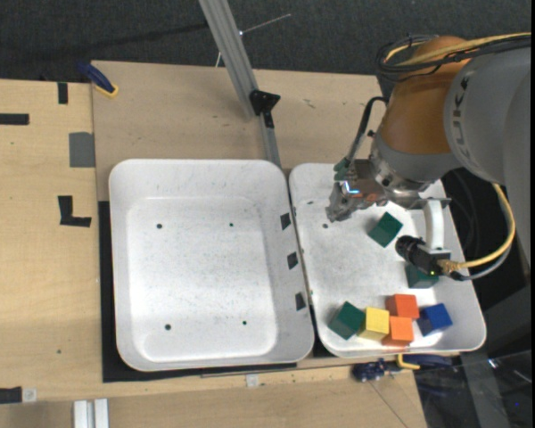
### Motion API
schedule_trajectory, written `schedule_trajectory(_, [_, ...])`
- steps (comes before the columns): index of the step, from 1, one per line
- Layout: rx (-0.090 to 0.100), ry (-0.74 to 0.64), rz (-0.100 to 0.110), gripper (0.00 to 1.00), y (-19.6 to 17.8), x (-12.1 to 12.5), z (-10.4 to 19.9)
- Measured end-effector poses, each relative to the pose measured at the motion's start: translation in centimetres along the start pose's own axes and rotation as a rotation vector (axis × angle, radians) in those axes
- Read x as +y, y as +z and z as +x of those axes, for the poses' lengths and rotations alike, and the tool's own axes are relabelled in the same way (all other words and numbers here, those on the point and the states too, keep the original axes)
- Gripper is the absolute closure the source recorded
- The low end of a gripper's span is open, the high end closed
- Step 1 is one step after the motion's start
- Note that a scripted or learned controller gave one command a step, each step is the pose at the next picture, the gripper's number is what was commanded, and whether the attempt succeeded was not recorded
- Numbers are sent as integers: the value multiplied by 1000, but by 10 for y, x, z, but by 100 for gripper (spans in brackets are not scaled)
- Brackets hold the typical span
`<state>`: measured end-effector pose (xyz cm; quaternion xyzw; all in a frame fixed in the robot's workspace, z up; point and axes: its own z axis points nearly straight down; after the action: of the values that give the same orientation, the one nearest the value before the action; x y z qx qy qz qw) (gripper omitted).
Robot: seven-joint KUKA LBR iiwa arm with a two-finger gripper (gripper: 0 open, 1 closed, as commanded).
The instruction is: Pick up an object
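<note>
Blocks are what you're after, and they all lie in the right bin (314,239). From the overhead camera, a green block (385,230) sits alone near that bin's middle; another dark green piece (419,276) lies toward its right wall, and a cluster rests by its near rim: green cube (346,319), yellow (377,320), two orange (401,317) and blue (435,317). Your gripper (343,201) hangs over the bin's far part, just left of the lone green block. Whether it's spread or closed, you cannot tell from here, and nothing visibly sits in it. Go for the lone block, I'd say: centre over it before descending, since the cluster gives little room
</note>
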<state>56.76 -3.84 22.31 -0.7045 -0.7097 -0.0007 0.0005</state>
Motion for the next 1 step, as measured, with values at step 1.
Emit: schedule_trajectory(1, [0,0,1,100,-6,-5,48])
